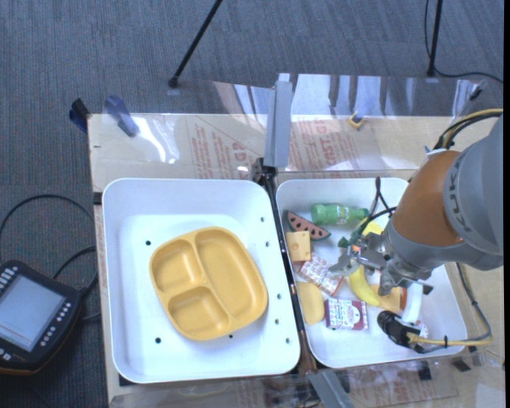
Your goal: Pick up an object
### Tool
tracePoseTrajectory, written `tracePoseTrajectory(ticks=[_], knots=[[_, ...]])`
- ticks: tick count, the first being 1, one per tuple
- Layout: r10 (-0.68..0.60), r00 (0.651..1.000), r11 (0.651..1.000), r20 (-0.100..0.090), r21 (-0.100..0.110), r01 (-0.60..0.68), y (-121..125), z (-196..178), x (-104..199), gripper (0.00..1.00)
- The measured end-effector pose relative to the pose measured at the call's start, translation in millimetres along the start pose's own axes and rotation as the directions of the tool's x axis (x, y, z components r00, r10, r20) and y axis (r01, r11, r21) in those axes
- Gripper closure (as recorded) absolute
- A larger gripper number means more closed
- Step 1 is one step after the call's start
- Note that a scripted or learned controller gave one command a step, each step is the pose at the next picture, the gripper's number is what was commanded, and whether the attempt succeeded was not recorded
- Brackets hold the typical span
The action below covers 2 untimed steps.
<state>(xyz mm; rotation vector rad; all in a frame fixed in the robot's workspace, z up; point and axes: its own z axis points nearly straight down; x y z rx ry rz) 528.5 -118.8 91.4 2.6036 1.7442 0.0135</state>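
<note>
Grey and orange-banded, the KUKA arm is reaching in from the right and bending down over the right-hand shallow white plastic bin, presumably because that is where all the loose pickable items are lying. Its hand is hanging low among them, and whether it is apart or together I cannot tell, since the wrist housing is covering it from above.

Well away to the hand's far side, across the divider, the left-hand shallow white plastic bin is carrying a yellow three-compartment plastic tray, lying flat and seemingly set aside from the sorting.

Closer in, the clutter is crowding the bin's inner half. A green plastic bottle is lying on its side just beyond the hand. A yellow toy banana is lying directly under and touching the hand's edge; I judge it the likeliest target, though nothing is visibly being gripped. A flat yellow wedge-shaped piece is resting against the divider wall, beside a red-and-white printed packet. A second red-and-white checked packet is lying just beside the hand toward the divider. A pale yellow cheese-like block and a toy watermelon slice are sitting farther off, near the divider.

A black round object is lying just beneath the wrist, cabled, so probably part of the rig.
</note>
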Motion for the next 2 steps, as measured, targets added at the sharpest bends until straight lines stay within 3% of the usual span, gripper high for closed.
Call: tracePoseTrajectory(ticks=[1,2], knots=[[0.003,1.0,1.0,-0.003,0.008,-0.003,0.0,-6.7,0.4,1.0],[-0.161,0.987,0.987,0.001,0.016,0.161,-2.2,-93.3,64.8,1.0]])
